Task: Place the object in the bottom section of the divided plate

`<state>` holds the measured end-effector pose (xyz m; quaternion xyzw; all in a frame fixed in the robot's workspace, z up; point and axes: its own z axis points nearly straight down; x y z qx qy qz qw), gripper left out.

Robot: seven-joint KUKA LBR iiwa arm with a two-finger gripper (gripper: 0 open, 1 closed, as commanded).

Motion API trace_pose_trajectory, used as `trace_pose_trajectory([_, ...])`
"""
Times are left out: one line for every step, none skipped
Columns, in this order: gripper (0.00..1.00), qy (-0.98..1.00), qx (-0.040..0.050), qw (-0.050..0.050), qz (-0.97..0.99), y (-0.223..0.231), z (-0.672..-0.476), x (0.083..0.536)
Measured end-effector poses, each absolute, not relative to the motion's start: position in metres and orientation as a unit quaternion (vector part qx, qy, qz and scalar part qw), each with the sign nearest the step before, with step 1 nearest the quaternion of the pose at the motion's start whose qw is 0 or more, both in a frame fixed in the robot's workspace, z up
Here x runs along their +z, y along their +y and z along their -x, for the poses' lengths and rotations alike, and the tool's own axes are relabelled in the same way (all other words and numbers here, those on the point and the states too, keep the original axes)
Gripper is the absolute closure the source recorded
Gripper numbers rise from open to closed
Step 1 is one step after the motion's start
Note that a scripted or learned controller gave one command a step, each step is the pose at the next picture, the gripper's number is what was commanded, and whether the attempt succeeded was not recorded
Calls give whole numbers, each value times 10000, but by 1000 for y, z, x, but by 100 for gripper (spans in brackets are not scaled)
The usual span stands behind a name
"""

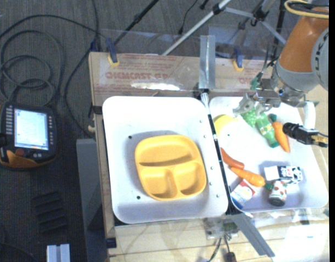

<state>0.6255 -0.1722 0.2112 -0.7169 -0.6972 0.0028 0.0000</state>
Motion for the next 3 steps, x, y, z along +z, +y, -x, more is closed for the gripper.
trace_pose_trajectory([100, -7945, 9, 13, 6072, -109, -625, 184])
trace_pose_trajectory([100, -8298, 13, 19, 5581, 9, -582, 181])
trace_pose_trajectory([0, -8296, 11, 18, 5583, 9, -582, 181])
